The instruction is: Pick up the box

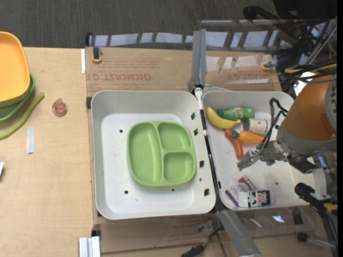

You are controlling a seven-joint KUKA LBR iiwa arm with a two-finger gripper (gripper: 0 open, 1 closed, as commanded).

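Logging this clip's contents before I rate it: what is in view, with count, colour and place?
Bins: two, white, side by side on the bench.
Divided plate: one, green, left bin.
Box: one, white and purple, right bin, near front.
Banana: one, yellow, right bin, rear.
Bottle: one, green, behind the banana.
Carrot: one, orange, right bin.
Dishes: stacked, orange over green, far left.
Gripper: one, grey, over right bin, above the box.
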